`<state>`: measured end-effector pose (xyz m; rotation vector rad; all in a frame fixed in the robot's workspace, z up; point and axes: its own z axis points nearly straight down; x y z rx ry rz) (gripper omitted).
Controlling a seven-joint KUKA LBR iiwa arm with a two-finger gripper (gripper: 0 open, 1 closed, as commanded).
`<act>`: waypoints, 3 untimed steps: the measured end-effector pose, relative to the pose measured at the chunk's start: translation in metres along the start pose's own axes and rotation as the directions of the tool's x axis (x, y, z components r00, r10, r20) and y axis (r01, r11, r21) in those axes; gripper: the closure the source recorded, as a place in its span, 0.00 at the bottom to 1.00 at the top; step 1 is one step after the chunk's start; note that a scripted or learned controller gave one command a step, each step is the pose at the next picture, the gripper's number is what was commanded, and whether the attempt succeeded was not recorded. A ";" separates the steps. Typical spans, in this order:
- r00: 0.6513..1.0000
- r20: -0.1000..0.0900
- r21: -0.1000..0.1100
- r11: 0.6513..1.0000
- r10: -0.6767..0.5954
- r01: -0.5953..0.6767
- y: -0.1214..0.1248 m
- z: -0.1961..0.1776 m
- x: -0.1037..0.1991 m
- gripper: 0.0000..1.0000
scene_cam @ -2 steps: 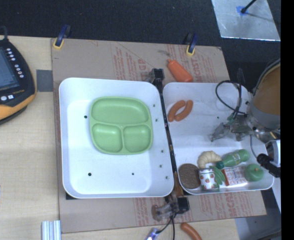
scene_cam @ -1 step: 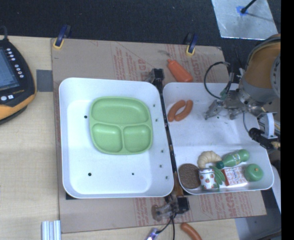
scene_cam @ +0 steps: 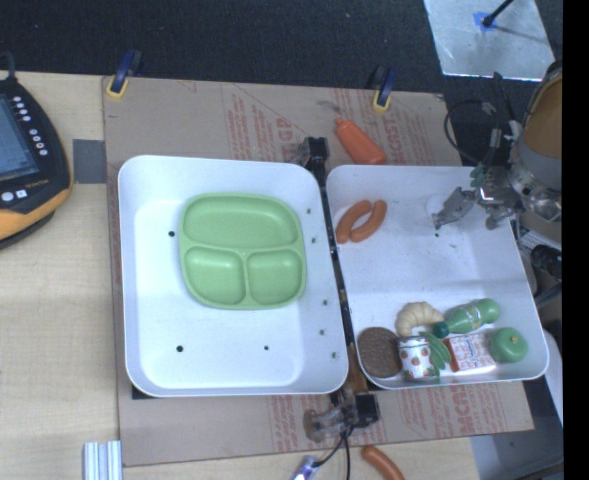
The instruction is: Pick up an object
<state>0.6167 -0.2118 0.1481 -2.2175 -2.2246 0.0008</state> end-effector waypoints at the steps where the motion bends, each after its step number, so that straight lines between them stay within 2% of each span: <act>1: 1.000 0.000 0.003 1.000 -0.002 0.002 -0.131 0.000 0.016 0.00; 2: 1.000 0.001 0.003 1.000 -0.004 0.004 -0.080 0.057 0.019 0.00; 3: 1.000 0.000 0.001 1.000 -0.001 0.001 -0.036 0.056 0.000 0.00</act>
